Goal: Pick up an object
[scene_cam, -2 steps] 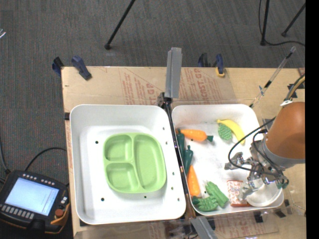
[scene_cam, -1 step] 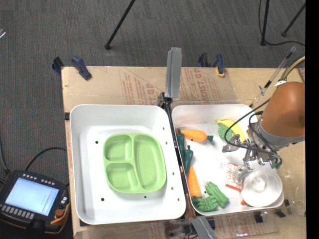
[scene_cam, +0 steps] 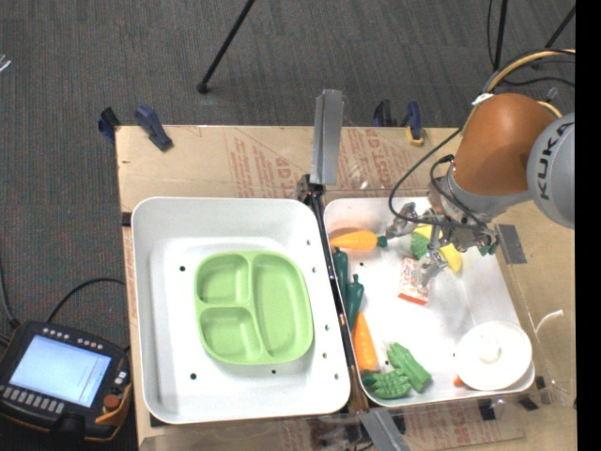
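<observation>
Currently I see the gripper (scene_cam: 441, 252) low over the back of the right bin (scene_cam: 488, 294), just above a yellow toy (scene_cam: 453, 257) and beside a red-and-white packet (scene_cam: 413, 281); I cannot tell how it is set or whether it has anything. Near it lie a carrot (scene_cam: 354, 241) at the back-left, another carrot (scene_cam: 364, 342) and green pieces (scene_cam: 399, 372) in front, and a white lid (scene_cam: 493, 354) front-right. Left bin (scene_cam: 160, 242) holds a green tray (scene_cam: 254, 307).

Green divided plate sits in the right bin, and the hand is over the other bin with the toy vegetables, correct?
Not quite. The camera view shows the green divided plate in the left bin. The hand is over the right bin with the toy vegetables.
</observation>
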